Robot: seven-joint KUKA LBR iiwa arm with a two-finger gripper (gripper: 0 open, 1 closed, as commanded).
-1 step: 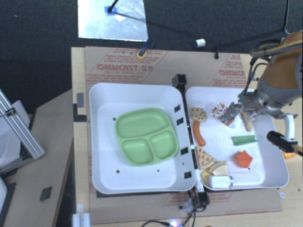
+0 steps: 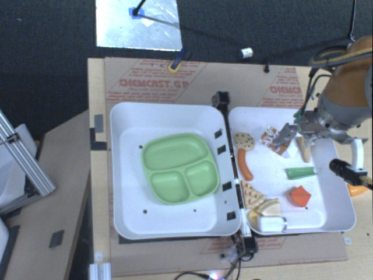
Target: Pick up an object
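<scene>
The bench (image 2: 145,77) carries two white bins side by side. The left bin (image 2: 125,156) holds a green divided plate (image 2: 178,168), tilted slightly, lying near the bin's middle with its two small compartments toward four o'clock.

The right bin (image 2: 332,214) holds the small food items. The arm (image 2: 349,86) reaches in from three o'clock, its orange band above the grey wrist, and the gripper (image 2: 287,136) hangs over the bin's twelve o'clock area, just above a red-and-white packet (image 2: 271,140). Whether its fingers are apart or together cannot be told, and nothing is seen between them.

At the bin's nine o'clock edge lies an orange sausage (image 2: 245,164), with a speckled cookie (image 2: 243,139) just beyond it toward twelve. A green block (image 2: 301,171) lies near the middle, and an orange-red wedge (image 2: 300,196) sits near it toward six. At the seven o'clock corner a waffle piece (image 2: 252,193), a bread slice (image 2: 266,207) and a white block (image 2: 271,223) crowd together.
</scene>
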